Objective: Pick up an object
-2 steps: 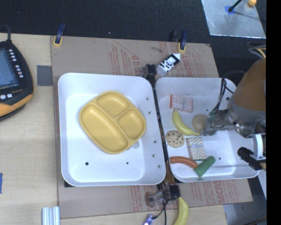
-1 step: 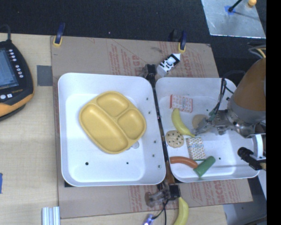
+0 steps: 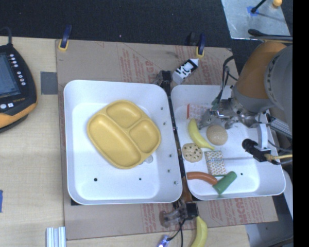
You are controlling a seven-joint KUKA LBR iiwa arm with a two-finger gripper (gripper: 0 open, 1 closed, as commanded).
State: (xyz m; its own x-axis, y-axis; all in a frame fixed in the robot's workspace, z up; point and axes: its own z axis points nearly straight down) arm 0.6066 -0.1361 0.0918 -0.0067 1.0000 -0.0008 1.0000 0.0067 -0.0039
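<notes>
Camera view, right of centre: a round beige ball [image 3: 217, 135] lies in the right bin [image 3: 278, 181], directly below the jaws [image 3: 220, 115] and apparently touching their tips; whether they are released or clenched cannot be told. A yellow banana [image 3: 196, 134] curves just left of the ball. Lower down lie a cookie [image 3: 192, 152], a patterned square packet [image 3: 216, 164], a red sausage [image 3: 200, 177] and a green cylinder [image 3: 224, 182]. The grey arm [image 3: 265, 81] enters from the upper right. In the left bin [image 3: 77, 179] sits a yellow divided plate [image 3: 123, 133]. A tablet pendant [image 3: 7, 86] rests on the worktop [image 3: 20, 189] at far left.
</notes>
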